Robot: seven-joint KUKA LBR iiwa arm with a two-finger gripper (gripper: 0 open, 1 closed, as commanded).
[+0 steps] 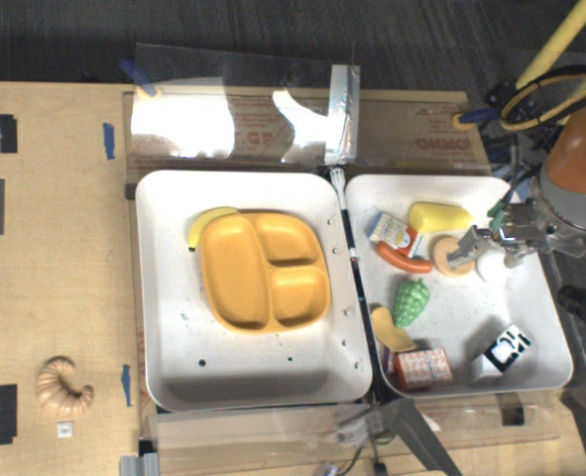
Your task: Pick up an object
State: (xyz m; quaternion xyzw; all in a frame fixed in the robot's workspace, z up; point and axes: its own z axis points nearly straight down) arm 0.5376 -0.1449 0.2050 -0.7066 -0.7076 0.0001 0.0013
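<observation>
My gripper (468, 254) sits over the right bin (540, 315), near its far right corner. Its fingers are parted slightly, with the tips at a small tan round piece (449, 255); I cannot tell whether they grip it. Just beside that piece lies a red sausage (404, 258), its long axis running from the bin's left wall toward the middle, tilted slightly.

Croissant (64, 386) on bench (45, 266), well apart from left bin (164, 266).
</observation>
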